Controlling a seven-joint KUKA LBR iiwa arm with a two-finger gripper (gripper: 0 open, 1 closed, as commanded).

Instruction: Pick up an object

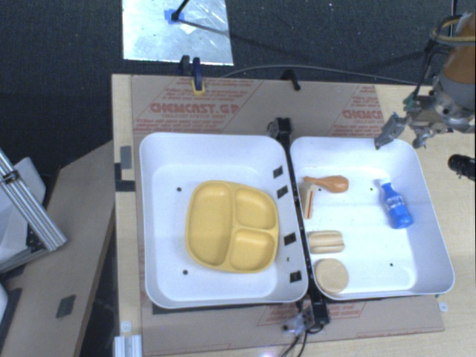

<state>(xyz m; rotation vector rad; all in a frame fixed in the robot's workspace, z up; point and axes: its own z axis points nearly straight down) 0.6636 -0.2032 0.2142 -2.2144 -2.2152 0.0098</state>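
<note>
Blue bottle (396,205): small, smooth plastic, cylindrical with a paler cap end, lying on its side in the right bin (429,233), near that bin's far right part and apart from the other items

Drumstick (327,184): toy chicken leg, orange-brown, rounded bulb tapering to a thin handle, lying near the right bin's left wall

Hot dog (325,241): tan bun with a darker strip along its middle, oblong, below the drumstick

Round disc (332,274): flat, tan, circular, at the right bin's near left corner, just beside the hot dog

Thin stick (307,201): narrow, reddish and pale, beside the divider between bins

Yellow tray (231,226): matte plastic, rounded-square, three moulded compartments, resting in the middle of the left bin (167,169)

Both bins: shallow, white, glossy, rounded corners, side by side on a bench covered with printed cardboard (195,104)

Gripper (407,132): grey metal, two fingers spread apart with nothing between them, above the far right rim of the right bin, well apart from the bottle
</note>
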